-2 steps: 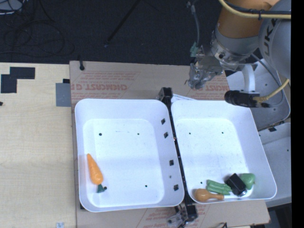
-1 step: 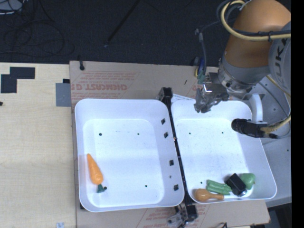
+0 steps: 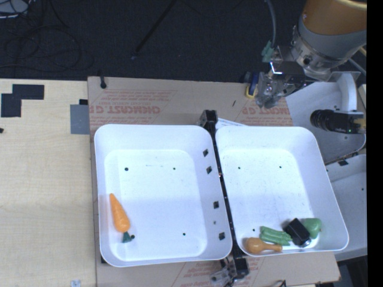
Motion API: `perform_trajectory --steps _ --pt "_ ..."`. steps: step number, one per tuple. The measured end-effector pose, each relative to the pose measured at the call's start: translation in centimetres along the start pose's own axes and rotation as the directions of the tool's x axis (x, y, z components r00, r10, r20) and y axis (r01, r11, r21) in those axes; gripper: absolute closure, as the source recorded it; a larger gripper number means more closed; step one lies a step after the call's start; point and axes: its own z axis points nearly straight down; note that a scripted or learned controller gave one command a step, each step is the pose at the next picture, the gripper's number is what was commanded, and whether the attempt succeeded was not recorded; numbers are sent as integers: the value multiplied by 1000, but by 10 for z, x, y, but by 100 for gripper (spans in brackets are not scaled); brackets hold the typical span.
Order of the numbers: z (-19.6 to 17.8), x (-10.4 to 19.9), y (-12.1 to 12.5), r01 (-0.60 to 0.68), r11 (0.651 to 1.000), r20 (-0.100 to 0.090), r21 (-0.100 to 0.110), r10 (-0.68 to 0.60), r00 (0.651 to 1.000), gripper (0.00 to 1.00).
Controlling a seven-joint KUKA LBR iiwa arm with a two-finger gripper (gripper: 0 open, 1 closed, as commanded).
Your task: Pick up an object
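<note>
Plainly the choice is open; the left bin (image 3: 200, 137) holds one carrot (image 3: 119, 213), lying alone near its left wall toward the front, green stub end (image 3: 127, 237) pointing at the front rim; the right bin (image 3: 317, 142) has a huddle in its front right corner — a yellow pear-shaped gourd (image 3: 262, 245), a green pod (image 3: 275, 235), a black block (image 3: 297, 231) and another green piece (image 3: 312, 225), touching or overlapping.

These look like toy food, so likely light, stiff and smooth — apt to slip or roll under a pinch; the carrot seems the easier take, grasped across its thick middle with room on both sides; the clustered things crowd each other and the bin wall.

The end effector (image 3: 270, 93) hangs above the surface behind the right bin's back rim, well apart from everything; whether it is wide or narrow I cannot tell; nothing shows in it. The carrot lies far off, diagonally across both bins; the cluster is nearer, straight toward the front.
</note>
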Motion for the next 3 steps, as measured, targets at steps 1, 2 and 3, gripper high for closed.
perform_trajectory --steps 1,2,3 --pt "74 -46 -41 -9 1000 2 21 8 1000 100" --pt "-63 -55 -3 0 1000 3 -4 0 1000 100" --pt "47 -138 -5 -11 1000 2 23 11 1000 100"
